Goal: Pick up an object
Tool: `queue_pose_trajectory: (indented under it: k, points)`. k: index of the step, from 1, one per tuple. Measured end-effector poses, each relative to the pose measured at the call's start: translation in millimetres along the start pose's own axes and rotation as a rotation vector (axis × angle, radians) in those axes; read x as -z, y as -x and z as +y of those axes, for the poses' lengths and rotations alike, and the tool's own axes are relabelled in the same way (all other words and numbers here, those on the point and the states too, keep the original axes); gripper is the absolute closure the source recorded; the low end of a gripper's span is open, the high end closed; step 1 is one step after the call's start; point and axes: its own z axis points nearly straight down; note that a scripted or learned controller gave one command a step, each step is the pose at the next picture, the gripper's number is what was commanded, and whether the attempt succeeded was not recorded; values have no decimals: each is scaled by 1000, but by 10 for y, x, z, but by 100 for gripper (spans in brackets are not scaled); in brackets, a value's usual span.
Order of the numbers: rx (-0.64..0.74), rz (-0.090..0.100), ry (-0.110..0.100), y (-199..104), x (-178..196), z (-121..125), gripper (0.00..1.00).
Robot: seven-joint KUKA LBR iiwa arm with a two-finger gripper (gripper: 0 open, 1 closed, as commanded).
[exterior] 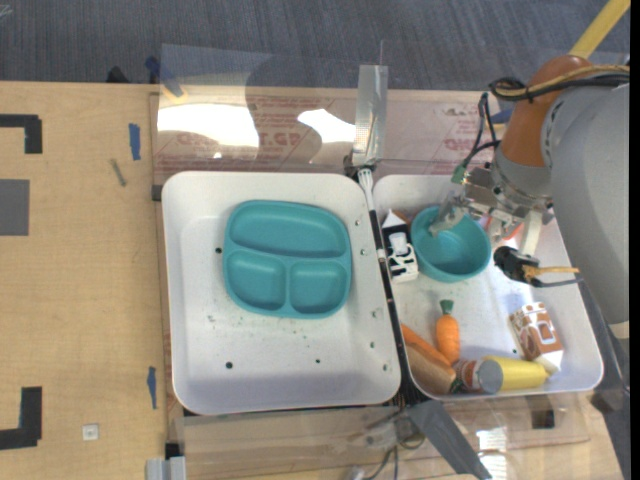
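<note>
A teal bowl (pixel 452 246) sits at the back of the right bin (pixel 580 313). My gripper (pixel 462 208) reaches down from the upper right and meets the bowl's back rim, its tip just inside the bowl. I cannot tell if the bowl is gripped. In the same bin, two carrots lie near the front: one upright (pixel 448 334) and one slanted (pixel 424 348). A yellow bottle (pixel 508 374) with a grey cap lies along the front wall. A small orange-and-white packet (pixel 532 330) rests at the right.
A teal divided plate (pixel 287 258) lies in the left bin (pixel 190 368). A small black-and-white box (pixel 399 251) stands against the wall between the bins, left of the bowl. The grey arm (pixel 590 158) covers the right bin's back right corner.
</note>
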Motion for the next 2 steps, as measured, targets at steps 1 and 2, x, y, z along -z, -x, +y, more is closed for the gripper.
queue_pose_trajectory:
  k: [1,2]
  points:
    - [-377,7,20,420,-7,-654,0]
    - [-372,13,30,387,148,-618,100]
